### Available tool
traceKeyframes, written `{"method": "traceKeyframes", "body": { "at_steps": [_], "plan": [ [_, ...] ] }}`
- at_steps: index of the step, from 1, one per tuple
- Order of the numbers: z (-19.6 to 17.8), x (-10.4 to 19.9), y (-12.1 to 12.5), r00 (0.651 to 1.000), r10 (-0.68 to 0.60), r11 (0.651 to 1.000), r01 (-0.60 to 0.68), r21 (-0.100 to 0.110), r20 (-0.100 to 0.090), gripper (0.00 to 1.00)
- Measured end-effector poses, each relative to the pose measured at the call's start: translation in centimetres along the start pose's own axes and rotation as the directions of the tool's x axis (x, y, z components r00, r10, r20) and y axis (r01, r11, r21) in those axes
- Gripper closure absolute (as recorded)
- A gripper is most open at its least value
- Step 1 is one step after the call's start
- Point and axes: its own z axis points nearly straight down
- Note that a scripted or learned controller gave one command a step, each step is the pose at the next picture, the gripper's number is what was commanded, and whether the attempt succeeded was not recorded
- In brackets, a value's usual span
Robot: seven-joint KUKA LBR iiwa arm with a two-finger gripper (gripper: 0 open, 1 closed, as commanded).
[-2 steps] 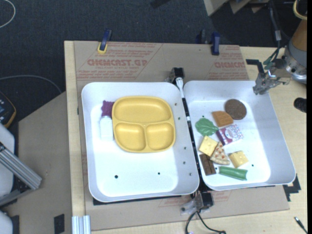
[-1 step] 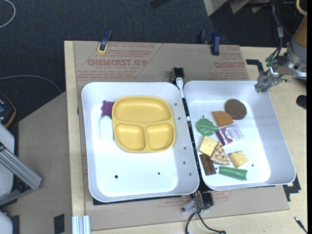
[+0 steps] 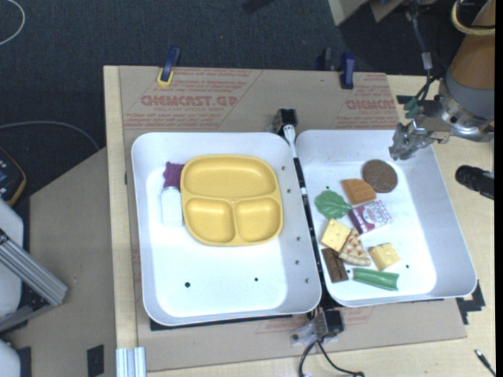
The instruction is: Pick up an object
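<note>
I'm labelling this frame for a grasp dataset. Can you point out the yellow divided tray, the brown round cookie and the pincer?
yellow divided tray (image 3: 232, 177): camera view, floor of its wide top compartment.
brown round cookie (image 3: 380, 176): camera view, centre of its top face.
pincer (image 3: 402, 149): camera view, at its fingertips.

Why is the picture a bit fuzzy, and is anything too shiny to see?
Camera view: the whole frame is soft, so the small toy foods in the right bin blur into patches; the gripper is smeared and dim; the white bins look bright but not washed out; the yellow tray shows only gentle sheen; shadows are faint and soft.
</note>
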Motion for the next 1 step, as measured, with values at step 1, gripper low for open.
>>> {"method": "traceKeyframes", "body": {
  "at_steps": [1],
  "plan": [
    [-0.15,5.35,-1.89,1.000,0.001,1.000,-0.001,0.001,0.000,1.00]
  ]
}}
